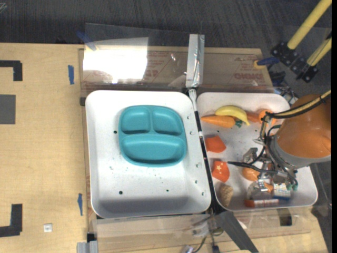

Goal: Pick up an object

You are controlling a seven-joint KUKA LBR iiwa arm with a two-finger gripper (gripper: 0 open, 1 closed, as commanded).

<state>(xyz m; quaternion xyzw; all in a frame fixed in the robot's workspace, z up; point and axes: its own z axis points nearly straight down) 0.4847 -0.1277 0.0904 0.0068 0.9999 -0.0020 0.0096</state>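
The right bin [308, 196] holds several small items. A yellow banana [231, 112] and an orange carrot [218, 122] lie at its far left. An orange-red piece [215, 144] and a red piece [220, 169] sit along the left wall. A brown lump [226, 194] rests in the near left corner. My gripper [261, 171] hangs low in the bin's near right part, over an orange item [249, 174] and beside a red, white and blue packet [267, 195]. The wrist with its orange band [305, 133] covers the bin's right side.
The left bin [105, 183] bears a teal divided plate [152, 135]. A divider wall [200, 141] runs between the bins. Clear plastic and cardboard stand behind them. Yellow bars [313, 15] cross the top right corner.
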